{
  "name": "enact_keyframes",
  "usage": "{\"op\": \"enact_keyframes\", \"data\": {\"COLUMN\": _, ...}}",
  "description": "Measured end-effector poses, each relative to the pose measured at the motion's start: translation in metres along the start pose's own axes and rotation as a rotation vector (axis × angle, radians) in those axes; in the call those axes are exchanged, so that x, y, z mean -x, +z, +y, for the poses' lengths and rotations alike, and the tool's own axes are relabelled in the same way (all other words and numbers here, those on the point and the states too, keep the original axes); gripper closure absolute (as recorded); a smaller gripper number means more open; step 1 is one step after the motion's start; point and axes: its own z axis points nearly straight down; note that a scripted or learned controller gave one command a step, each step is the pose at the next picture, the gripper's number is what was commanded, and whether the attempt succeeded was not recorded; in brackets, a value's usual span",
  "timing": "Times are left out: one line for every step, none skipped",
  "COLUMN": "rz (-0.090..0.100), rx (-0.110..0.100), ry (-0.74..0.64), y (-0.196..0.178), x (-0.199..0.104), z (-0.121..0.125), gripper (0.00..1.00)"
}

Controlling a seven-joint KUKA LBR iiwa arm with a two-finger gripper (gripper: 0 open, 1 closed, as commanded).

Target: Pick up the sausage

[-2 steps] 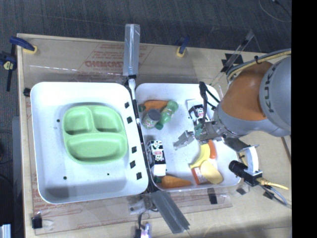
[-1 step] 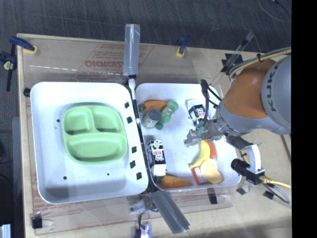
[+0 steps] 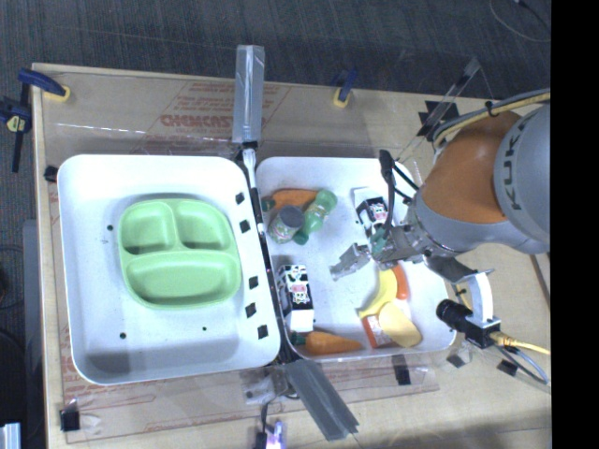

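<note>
I've got the end effector (image 3: pixel 354 260) low in the right bin (image 3: pixel 323 168), fingers spread and gripping nothing. The sausage (image 3: pixel 328 343) — that orange-brown piece, I judge — lies below and just left of it against the near wall, beside the little cow-print carton (image 3: pixel 297 295). Looks like a light, stiff plastic toy, smooth and likely slippery — I'd pinch it across its middle.

You see two white bins (image 3: pixel 84 185), one green tray (image 3: pixel 178 251), two orange carrots (image 3: pixel 332 343) left of the claw (image 3: pixel 354 260), one green bottle (image 3: pixel 315 214)
</note>
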Motion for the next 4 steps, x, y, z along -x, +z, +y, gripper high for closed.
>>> {"op": "enact_keyframes", "data": {"rz": 0.001, "rx": 0.002, "ry": -0.013, "y": 0.012, "x": 0.038, "z": -0.011, "gripper": 0.00}}
{"op": "enact_keyframes", "data": {"rz": 0.000, "rx": 0.003, "ry": -0.040, "y": 0.020, "x": 0.041, "z": 0.015, "gripper": 0.00}}
{"op": "enact_keyframes", "data": {"rz": 0.000, "rx": 0.003, "ry": -0.050, "y": -0.017, "x": 0.037, "z": -0.017, "gripper": 0.00}}
{"op": "enact_keyframes", "data": {"rz": -0.001, "rx": 0.003, "ry": -0.055, "y": 0.000, "x": 0.040, "z": 0.004, "gripper": 0.00}}
